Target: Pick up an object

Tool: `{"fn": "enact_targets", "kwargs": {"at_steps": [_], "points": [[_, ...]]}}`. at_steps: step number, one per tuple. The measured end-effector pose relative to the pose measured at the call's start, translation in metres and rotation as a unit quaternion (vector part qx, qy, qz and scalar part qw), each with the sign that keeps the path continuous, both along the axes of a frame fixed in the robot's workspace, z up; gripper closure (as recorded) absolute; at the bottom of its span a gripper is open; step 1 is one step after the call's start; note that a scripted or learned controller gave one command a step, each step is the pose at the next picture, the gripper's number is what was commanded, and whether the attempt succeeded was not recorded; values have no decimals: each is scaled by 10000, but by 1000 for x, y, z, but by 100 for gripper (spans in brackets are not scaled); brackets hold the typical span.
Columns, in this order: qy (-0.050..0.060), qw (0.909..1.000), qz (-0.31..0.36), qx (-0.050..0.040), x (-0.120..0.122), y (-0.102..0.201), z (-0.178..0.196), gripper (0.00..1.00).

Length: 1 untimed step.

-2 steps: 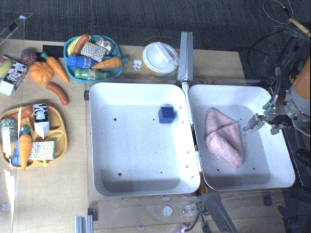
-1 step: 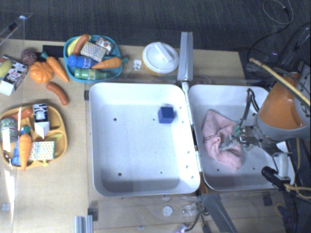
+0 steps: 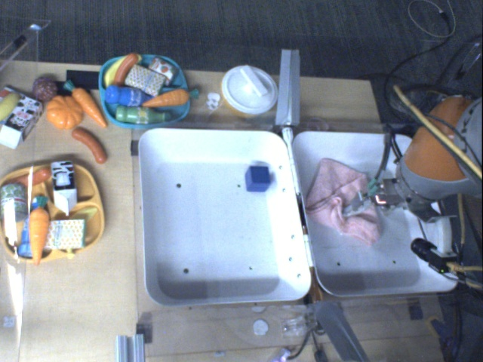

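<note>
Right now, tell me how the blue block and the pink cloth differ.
The blue block is small, rigid and square-edged; the pink cloth is larger, soft and crumpled. The block sits alone in the left bin, while the cloth lies in the right bin. The pincer is down at the cloth, well away from the block. Both rest on a white bin floor.

Off-bin items on wooden table point(image 3: 113, 225): blue bowl point(image 3: 145, 90) of toy food; yellow tray point(image 3: 51, 211) of toy groceries; white lidded round container point(image 3: 250, 90); loose toy pumpkin point(image 3: 63, 112), carrot point(image 3: 90, 105), sausage point(image 3: 90, 144).
</note>
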State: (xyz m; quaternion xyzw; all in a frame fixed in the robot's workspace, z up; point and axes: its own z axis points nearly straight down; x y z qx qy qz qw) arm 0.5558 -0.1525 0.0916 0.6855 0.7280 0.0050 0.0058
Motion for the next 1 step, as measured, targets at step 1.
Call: {"fn": "enact_targets", "kwargs": {"at_steps": [1], "points": [[2,9919,1273,-26,46,-30,1,0]]}}
